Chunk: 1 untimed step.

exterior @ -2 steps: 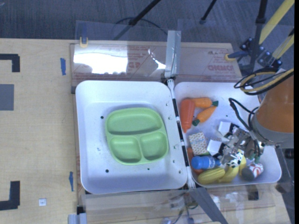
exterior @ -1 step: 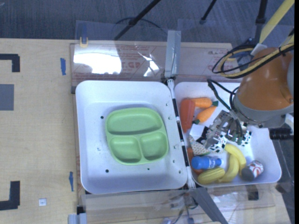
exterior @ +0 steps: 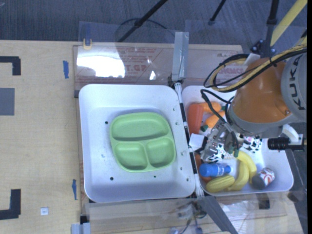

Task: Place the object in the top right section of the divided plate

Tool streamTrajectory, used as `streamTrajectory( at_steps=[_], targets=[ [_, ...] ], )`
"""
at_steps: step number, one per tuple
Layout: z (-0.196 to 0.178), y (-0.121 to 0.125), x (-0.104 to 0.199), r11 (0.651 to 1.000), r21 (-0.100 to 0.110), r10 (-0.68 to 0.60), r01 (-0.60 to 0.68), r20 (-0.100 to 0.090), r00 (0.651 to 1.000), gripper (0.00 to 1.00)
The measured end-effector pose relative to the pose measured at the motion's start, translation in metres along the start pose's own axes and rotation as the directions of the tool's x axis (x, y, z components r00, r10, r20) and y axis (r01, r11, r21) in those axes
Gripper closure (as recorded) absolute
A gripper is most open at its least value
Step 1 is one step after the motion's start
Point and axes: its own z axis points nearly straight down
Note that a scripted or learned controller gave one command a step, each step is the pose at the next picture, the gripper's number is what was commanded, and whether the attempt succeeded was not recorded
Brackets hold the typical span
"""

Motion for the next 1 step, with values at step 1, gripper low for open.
streamTrajectory(
  at_steps=[1],
  targets=[
    [-0.0496,0.1061,0.0278,0.998,-0.003,0.062,-0.062,-0.017,0.998,1.00]
  ],
)
